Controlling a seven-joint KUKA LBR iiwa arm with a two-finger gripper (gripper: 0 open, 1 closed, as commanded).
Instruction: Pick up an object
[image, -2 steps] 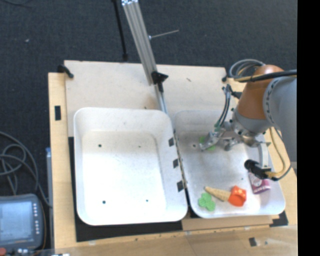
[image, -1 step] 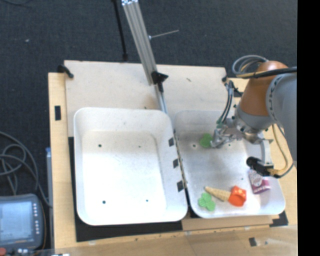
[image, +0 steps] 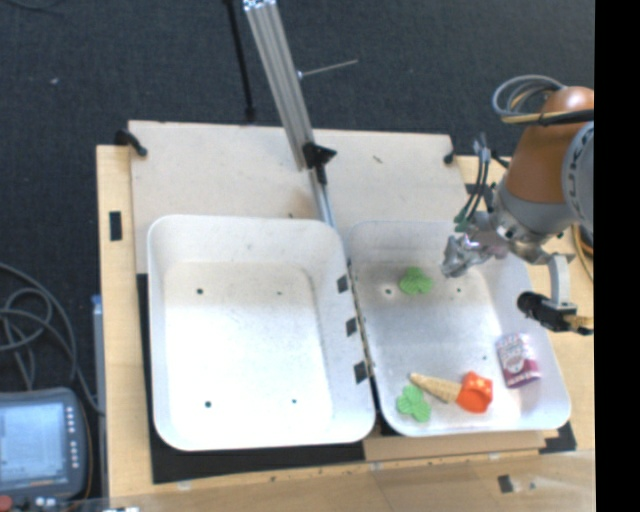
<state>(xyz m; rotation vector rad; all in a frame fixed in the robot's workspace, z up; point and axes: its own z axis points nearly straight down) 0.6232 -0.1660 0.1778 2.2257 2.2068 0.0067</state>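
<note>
Meanwhile, the end effector (image: 458, 258), its state impossible to tell, hangs beside a green piece (image: 416, 283) in the right bin (image: 440, 425); centering squarely above it before descending seems wisest.

left bin (image: 170, 250): open floor | right bin (image: 385, 250): 5 items scattered

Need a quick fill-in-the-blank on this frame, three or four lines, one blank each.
1. All the objects lie in the ____ bin of the camera view.
2. The tool hangs beside a ____ clover-shaped piece.
3. The orange block touches the wide end of a tan ____.
4. The number of green pieces in that bin is ____, counting the one at the near edge.

Missing words: right; green; cone; two
</note>
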